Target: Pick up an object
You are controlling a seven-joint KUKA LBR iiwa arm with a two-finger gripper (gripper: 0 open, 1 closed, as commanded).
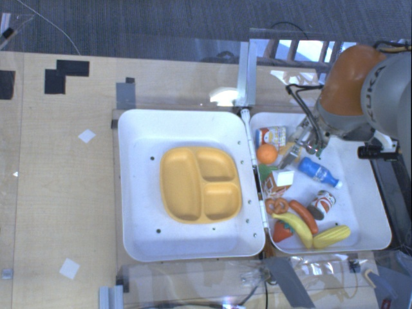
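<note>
Because my grey arm with its orange band reaches in from the right, my two-finger claw (308, 141) hangs over the upper part of the right-hand shallow white bin (376, 227), where all the loose items are heaped. Whether it is apart or together I cannot tell from this slanted overhead view; I see nothing between its tips, so I claim no hold on anything.

Just beside the claw, toward the bin's left wall, sits a round orange fruit (266, 154), with a small printed carton (273, 136) above it. Just below the claw lies a blue plastic bottle with a white cap end (318, 172), tilted on its side; I judge these the nearest candidates to pick. Lower down are a white-and-orange box (280, 180), a brown pretzel (277, 205), a red sausage (304, 215), a small red-and-white can (323, 203), and a yellow banana (297, 227) beside a yellow corn cob (331, 235), crowded together, which could make a clean grasp awkward.

The left-hand white bin (138, 172) holds a yellow three-compartment plastic tray (200, 185), lying flat at its centre, well apart from my claw.
</note>
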